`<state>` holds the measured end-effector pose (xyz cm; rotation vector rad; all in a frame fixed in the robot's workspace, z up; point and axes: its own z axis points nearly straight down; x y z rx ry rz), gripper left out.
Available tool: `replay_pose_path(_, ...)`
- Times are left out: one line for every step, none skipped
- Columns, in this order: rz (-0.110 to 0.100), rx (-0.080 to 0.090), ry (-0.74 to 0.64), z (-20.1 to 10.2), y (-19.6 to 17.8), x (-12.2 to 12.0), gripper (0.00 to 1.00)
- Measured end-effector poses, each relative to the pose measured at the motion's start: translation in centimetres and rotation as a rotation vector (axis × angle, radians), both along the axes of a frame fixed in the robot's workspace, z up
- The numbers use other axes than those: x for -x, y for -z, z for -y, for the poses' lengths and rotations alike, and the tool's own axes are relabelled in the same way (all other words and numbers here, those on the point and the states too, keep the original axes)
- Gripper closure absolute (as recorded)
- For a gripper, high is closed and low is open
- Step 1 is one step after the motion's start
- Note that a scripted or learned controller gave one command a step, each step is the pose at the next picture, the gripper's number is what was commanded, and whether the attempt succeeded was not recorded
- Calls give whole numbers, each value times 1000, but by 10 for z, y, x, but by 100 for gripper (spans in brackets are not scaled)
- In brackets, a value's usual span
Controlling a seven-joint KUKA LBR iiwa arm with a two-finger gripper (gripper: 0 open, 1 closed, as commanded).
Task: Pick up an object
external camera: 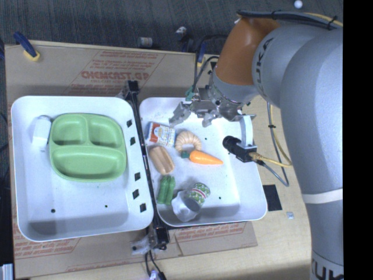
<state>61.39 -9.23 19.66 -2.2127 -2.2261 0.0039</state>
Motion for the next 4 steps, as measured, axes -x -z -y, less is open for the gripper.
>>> replay_pose_path(-1,0,-4,-1,-10,0,100)
replay_pose_path(-2,-1,-6,-1,-20,-1,100)
replay_pose_path(-3,-1,-9,-2,-31,-1,100)
replay_pose_path(-3,-2,-11,-2,-41,-2,100)
